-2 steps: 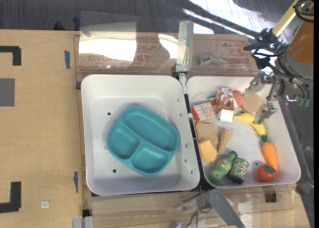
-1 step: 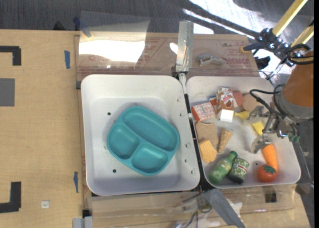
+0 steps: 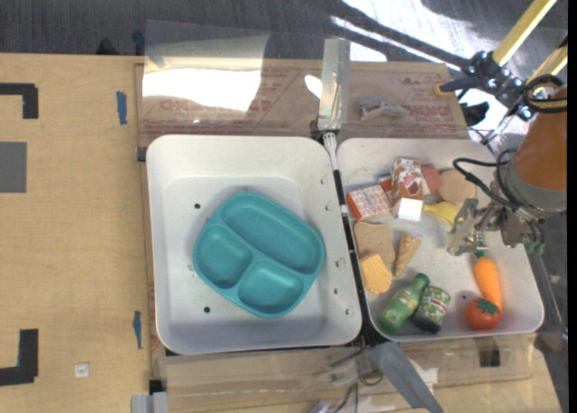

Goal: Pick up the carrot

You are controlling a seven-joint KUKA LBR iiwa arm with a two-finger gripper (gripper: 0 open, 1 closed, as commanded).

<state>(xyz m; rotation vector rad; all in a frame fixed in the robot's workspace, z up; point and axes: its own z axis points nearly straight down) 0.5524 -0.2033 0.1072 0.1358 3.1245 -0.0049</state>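
Metal pincer [image 3: 469, 233] hangs low in the right bin [image 3: 532, 312], its fingers set slightly apart with nothing between them. Just right of it and lower, the carrot [image 3: 488, 280] lies lengthwise on the bin floor, its green top toward the pincer, apart from the fingers. A red tomato [image 3: 482, 313] sits touching the carrot's lower end. Left of these lie a green bottle [image 3: 401, 303] and a small can [image 3: 433, 307]. The left bin [image 3: 171, 177] holds a teal divided tray [image 3: 259, 252].
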